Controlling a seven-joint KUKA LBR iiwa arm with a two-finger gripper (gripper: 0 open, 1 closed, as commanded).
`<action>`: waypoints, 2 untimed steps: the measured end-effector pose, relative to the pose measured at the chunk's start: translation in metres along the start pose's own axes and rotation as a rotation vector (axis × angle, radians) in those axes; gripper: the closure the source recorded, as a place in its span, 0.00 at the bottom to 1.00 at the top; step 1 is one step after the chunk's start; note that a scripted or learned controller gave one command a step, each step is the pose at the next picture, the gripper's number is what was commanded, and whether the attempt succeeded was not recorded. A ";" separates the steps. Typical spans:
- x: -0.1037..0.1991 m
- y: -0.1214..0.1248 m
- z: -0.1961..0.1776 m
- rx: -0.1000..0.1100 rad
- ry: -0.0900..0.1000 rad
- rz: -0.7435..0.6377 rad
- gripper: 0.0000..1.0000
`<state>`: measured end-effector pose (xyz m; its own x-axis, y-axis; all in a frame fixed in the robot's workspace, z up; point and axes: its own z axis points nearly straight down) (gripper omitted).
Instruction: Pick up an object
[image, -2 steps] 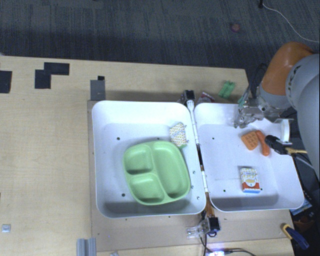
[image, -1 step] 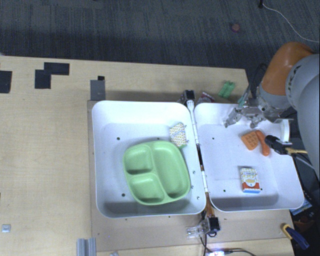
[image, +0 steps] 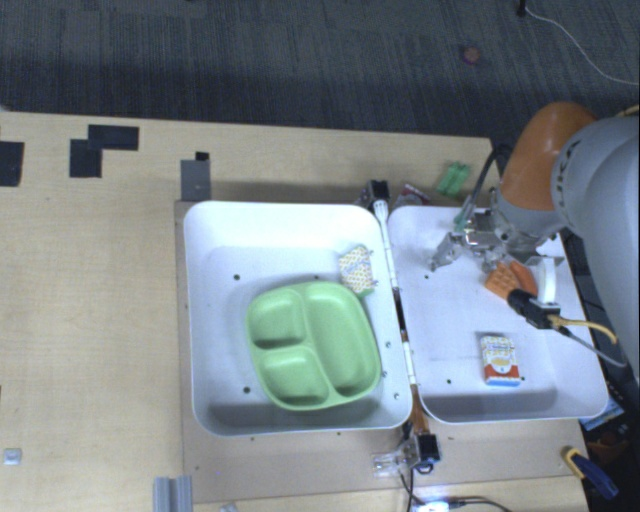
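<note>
Claw (image: 452, 250) prongs apart, empty, over right white bin (image: 440, 340). Steer it squarely over the small orange-white box (image: 500, 360) before closing.

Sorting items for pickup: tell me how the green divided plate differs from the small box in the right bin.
The green divided plate lies in the left bin; the small box lies in the right bin. The plate is far bigger than the box. The plate is plain green with three compartments; the box is printed orange, white and blue. Both lie flat, away from the gripper.
</note>
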<state>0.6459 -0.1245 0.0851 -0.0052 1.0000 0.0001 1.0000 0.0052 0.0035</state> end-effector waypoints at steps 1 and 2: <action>0.000 0.002 -0.012 -0.006 -0.001 -0.003 1.00; -0.082 0.012 -0.100 -0.003 -0.003 0.002 1.00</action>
<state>0.6578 -0.2068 0.1855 -0.0028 1.0000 -0.0025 1.0000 0.0028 0.0064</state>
